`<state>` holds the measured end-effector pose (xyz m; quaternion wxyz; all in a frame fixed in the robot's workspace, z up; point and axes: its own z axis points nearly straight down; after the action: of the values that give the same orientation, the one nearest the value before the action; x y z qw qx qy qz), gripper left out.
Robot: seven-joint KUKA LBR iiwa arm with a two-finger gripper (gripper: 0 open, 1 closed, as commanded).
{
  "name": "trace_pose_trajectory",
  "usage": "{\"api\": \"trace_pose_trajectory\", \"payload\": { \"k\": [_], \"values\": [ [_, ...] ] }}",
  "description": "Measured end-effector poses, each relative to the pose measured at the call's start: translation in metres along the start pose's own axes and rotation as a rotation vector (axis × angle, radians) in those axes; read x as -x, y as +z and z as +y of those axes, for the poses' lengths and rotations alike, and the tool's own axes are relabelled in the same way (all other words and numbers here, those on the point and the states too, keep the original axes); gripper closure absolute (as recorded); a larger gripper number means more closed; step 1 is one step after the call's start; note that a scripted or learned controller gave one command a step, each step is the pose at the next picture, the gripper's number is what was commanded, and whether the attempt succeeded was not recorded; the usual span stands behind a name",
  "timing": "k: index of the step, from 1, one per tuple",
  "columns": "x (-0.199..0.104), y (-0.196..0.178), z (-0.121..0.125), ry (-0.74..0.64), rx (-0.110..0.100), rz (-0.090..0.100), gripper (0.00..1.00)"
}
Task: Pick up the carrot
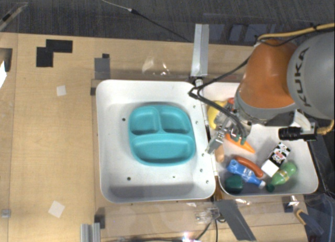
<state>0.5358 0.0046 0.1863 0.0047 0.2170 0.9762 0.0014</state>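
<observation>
The carrot point(241, 143) is a small orange piece with a bit of green at its left end. It lies in the right bin point(312, 182), near the bin's left side. My gripper point(222, 137) hangs low over that bin's left part, just left of the carrot and close to the wall between the two bins. Whether it touches the carrot I cannot tell. The grey and orange arm point(269, 81) covers the bin's far half.
A teal divided plate point(159, 133) lies in the left bin point(112, 183). Around the carrot sit a yellow item point(214, 115), a red-orange sausage shape point(250, 165), a blue bottle point(244, 173), two green items point(282, 176) and a white-and-black box point(279, 155).
</observation>
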Motion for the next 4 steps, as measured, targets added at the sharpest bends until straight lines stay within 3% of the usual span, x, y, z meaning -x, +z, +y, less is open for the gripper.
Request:
{"api": "trace_pose_trajectory", "payload": {
  "k": [1, 2, 3, 4],
  "values": [
    [0.000, 0.000, 0.000, 0.000, 0.000, 0.000, 0.00],
    [0.042, 0.000, -0.049, 0.002, -0.002, -0.001, 0.00],
    [0.058, 0.067, -0.074, 0.200, 0.001, -0.026, 0.00],
    [0.042, 0.096, -0.084, 0.268, -0.003, -0.011, 0.00]
  ]
}}
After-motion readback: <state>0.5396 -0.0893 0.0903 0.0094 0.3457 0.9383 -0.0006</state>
